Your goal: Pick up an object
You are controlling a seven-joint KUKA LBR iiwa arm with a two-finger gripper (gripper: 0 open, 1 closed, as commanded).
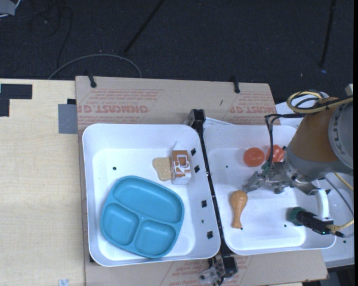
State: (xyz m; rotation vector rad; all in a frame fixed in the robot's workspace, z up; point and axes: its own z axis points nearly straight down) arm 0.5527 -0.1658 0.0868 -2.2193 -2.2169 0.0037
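My gripper (264,179) sits low over the right bin (268,243), reaching in from three o'clock, and from this slanted view I cannot tell how it is set or whether it has anything. The nearest candidates lie around it: an orange ball (254,156) just beside it toward twelve o'clock, a second reddish-orange piece (277,152) partly hidden behind the wrist at about one o'clock, and a toy drumstick (237,207) lying at about seven o'clock, its fat end up near the tool. I judge the arm is lined up between the ball and the drumstick, so either could be the target; the drumstick lies flat and apart from the walls, which should make it the easier take. A dark green item (299,215) rests at four o'clock, under the arm's cabling. The left bin (95,159) keeps a blue divided plate (142,215), a small printed box (181,166) and a tan piece (162,168) touching it, all well apart from the tool.
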